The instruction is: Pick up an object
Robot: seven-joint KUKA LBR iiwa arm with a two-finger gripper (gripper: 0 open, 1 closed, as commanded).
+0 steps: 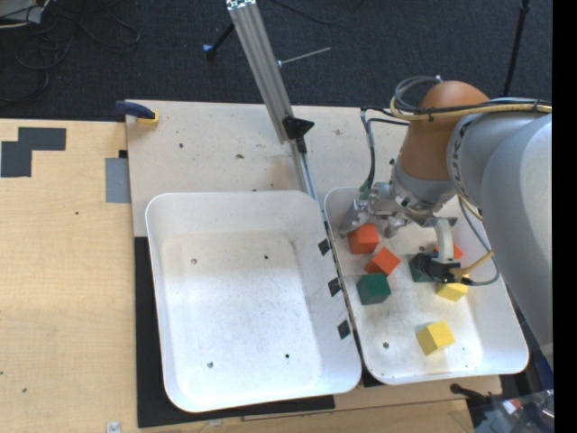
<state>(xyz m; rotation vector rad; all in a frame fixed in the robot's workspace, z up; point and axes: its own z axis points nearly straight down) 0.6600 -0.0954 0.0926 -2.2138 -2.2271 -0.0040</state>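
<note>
My gripper [377, 213] hangs low over the far left part of the right bin [469, 365], under the orange-banded wrist. An orange block [364, 239] lies just in front of it, touching or nearly touching its tip. A second orange block [384, 261] and a green block [373, 288] lie a little nearer the camera. Nothing shows held in the gripper. A dark green block [423, 267] and a yellow block [452, 290] sit to the right, by a cable. Another yellow block [436, 336] rests near the bin's front.
The left bin [234, 296] sits beside the right one, their rims meeting along a row of black clips [334, 285]. A slanted aluminium bar [268, 70] rises behind the bins. The grey arm body [518, 206] covers the right bin's right side.
</note>
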